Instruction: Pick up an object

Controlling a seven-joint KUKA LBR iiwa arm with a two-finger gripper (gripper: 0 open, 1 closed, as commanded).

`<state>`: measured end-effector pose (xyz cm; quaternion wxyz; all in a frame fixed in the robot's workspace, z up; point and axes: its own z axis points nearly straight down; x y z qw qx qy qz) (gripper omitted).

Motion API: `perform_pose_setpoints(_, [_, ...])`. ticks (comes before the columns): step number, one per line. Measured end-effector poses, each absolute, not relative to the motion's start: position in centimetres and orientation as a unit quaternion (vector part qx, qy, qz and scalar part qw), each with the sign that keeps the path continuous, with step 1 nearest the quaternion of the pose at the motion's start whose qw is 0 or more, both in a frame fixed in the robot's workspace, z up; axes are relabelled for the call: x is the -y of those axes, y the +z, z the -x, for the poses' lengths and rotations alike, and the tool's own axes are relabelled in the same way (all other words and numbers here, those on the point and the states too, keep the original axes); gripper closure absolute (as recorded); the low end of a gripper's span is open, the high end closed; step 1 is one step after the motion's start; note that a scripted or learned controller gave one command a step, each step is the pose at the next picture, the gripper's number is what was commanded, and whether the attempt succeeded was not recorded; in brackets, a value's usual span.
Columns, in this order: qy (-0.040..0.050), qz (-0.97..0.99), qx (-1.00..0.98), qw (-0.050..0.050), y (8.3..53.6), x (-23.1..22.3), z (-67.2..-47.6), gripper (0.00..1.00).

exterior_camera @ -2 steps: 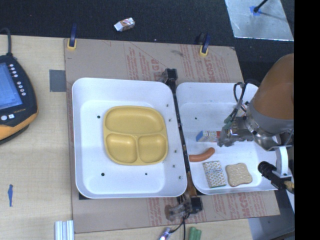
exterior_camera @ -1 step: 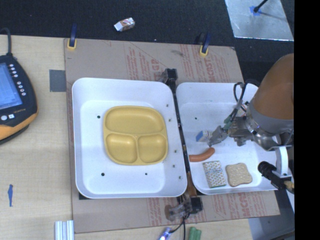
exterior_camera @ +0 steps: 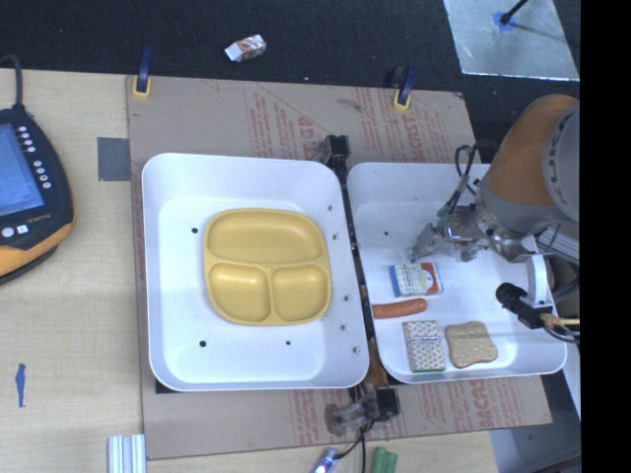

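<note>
A checked packet point(exterior_camera: 423, 346) and a tan cracker-like piece point(exterior_camera: 470, 344) lie side by side at the near edge of the right bin point(exterior_camera: 394, 190) — a sausage point(exterior_camera: 399, 308) sits just behind them, then a small blue-and-white packet point(exterior_camera: 413, 280). The gripper point(exterior_camera: 434, 241) hovers above that packet — whether its jaws are apart, I cannot tell. The left bin point(exterior_camera: 168, 264) holds a yellow divided tray point(exterior_camera: 266, 264).

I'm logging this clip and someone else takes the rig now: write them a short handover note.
Gripper: low in the right white bin, above the small blue-and-white packet; finger state unclear.
Things: the packet, an orange sausage-shaped piece, a patterned green-edged packet and a tan bread-slice piece lie in the right bin; a yellow divided plate lies in the left bin.
Done: nothing lifted.
Left: grasp and lift one.
</note>
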<state>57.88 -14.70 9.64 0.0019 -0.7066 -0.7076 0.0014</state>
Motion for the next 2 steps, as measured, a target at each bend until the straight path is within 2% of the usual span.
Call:
perform_pose_setpoints(1, [0.0017, 0.705, 0.710, 0.002, 9.1, 11.4, -55.0, 0.00])
perform_pose_setpoints(2, [0.0023, 0.704, 0.710, 0.002, 10.1, 11.6, -55.0, 1.00])
